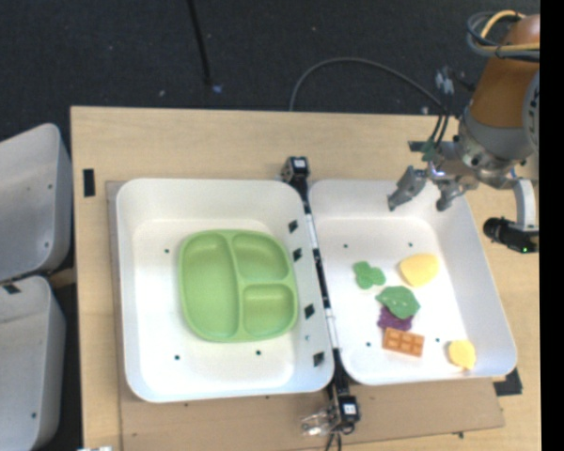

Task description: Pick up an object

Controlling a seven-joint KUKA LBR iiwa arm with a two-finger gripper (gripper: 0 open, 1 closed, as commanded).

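Green divided plate (237, 285) in left bin (132, 252)

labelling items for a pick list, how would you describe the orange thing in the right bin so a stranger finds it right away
Start at the right bin, the one without the green divided plate. Go to its near edge, where small toys cluster. The orange waffle is a flat rectangle with a grid pattern, just below the purple piece and left of the small yellow piece; it is the only orange, square-cornered item there.
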